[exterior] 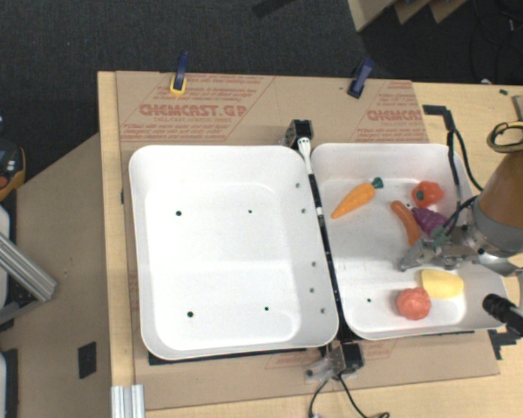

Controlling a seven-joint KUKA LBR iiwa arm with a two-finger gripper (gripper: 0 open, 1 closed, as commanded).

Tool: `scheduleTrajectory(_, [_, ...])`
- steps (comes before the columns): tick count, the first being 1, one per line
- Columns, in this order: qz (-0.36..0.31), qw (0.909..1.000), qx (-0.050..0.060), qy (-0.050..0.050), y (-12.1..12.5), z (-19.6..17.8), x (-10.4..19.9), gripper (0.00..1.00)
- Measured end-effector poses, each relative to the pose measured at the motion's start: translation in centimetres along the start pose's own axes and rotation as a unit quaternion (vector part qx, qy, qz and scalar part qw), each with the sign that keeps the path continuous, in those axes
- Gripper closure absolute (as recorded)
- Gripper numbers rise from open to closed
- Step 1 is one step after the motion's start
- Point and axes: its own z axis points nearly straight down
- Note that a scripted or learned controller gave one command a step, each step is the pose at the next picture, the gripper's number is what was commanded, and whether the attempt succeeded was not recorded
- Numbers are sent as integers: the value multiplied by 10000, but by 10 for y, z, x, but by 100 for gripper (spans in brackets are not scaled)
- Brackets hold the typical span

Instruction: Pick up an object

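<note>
Two shallow white bins sit side by side on the bench, the left bin (218, 242) bare across the middle of the frame and the right bin (366, 277) carrying all the pickable things, so the arm has to work at the right side of the frame. There the toys lie loose and scattered rather than arranged: an orange carrot (355, 198) slants alone toward the upper left of that bin, well apart from the rest, while a red-orange tomato-like piece (427, 193), a purple piece (431, 221) and a slim orange-red piece (405, 219) crowd together toward the upper right. Lower down, a yellow block (442, 283) touches a round pinkish-red fruit (413, 303) near the bin's lower edge. The gripper (427, 252) reaches in from the right edge, low over the bin floor, between the upper cluster and the yellow block, probably because the crowded toys there offer the nearest targets. Its grey metal parts fan out toward the left, just below the purple piece and the slim orange-red one, but I cannot tell whether it is released or clenched, and nothing can be seen gripped in it. It may brush the purple piece; contact is unclear.
</note>
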Motion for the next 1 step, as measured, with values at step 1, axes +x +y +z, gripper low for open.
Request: scheduleTrajectory(1, [-31, 9999, -92, -46, -28, -128, -11, 0])
